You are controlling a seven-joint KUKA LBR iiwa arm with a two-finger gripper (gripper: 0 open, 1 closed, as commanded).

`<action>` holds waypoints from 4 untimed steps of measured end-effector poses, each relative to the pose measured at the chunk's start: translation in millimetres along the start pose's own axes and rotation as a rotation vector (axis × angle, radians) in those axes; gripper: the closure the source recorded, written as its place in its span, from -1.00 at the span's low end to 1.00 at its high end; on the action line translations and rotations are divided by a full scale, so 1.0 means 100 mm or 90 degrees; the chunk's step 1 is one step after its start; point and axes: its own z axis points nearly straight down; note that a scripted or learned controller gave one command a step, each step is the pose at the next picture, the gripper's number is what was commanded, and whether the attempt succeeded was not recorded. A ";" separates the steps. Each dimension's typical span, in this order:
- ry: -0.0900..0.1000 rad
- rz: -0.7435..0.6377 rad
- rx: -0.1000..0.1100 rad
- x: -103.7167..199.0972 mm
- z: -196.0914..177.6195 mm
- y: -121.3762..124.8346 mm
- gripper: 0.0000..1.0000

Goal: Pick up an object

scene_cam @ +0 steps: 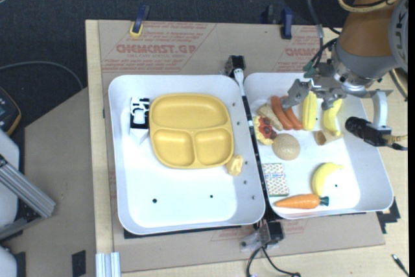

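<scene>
While your gripper (321, 95) hovers over two bananas (310, 110) in the right bin (369, 178), I cannot tell its state.

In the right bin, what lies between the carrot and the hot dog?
In the camera view, between the carrot and the hot dog lie a round beige ball and, lower, a small patterned packet.

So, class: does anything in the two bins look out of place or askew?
One thing: a small pale yellow piece lies loose in the left bin, against the corner of the yellow divided tray. The other toy foods all lie in the right bin.
</scene>
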 end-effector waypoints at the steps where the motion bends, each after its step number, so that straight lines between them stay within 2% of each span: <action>1: -0.001 -0.002 -0.009 0.00 -0.08 0.03 -1.00; 2: 0.000 -0.001 -0.005 -0.01 0.38 0.10 -1.00; 3: 0.000 -0.001 -0.005 -0.01 1.02 0.11 -1.00; 4: -0.001 -0.001 -0.010 -0.01 1.23 0.13 -1.00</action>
